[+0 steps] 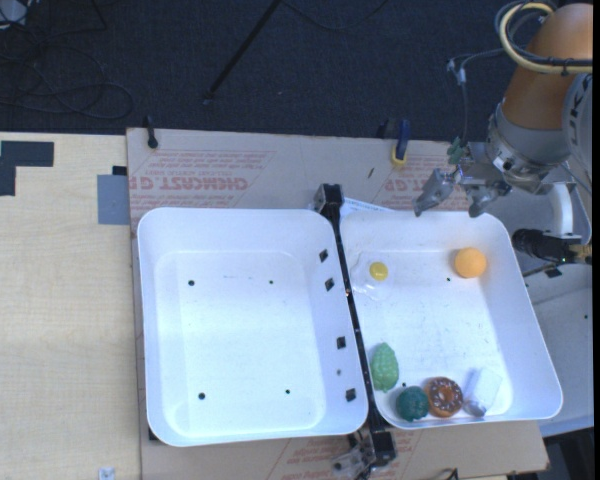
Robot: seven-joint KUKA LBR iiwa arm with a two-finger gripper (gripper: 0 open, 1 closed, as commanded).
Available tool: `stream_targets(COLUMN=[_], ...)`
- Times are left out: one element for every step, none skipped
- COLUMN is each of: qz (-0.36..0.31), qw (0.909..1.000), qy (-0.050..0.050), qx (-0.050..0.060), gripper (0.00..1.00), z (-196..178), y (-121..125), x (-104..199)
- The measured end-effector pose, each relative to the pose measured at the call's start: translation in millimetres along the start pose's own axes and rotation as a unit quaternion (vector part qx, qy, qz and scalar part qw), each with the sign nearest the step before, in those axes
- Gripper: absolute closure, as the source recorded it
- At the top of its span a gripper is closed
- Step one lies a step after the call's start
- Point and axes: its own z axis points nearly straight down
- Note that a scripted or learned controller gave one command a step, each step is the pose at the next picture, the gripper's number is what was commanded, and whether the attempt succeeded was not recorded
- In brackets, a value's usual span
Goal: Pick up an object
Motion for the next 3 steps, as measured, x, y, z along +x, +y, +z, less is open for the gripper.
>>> stream_targets(qz=[0.000, 0.003, 0.001], qw=[1.0000, 0.9999, 1.0000], qy=[0.003, 0.002, 0.003], qx=[0.009, 0.009, 0.006], gripper=[0.00, 0.00, 0.00], z=[-28.4, -71.6, -157.0], y=[-46.2, -103.5, -162.8], x=[83.1, 83.0, 122.6])
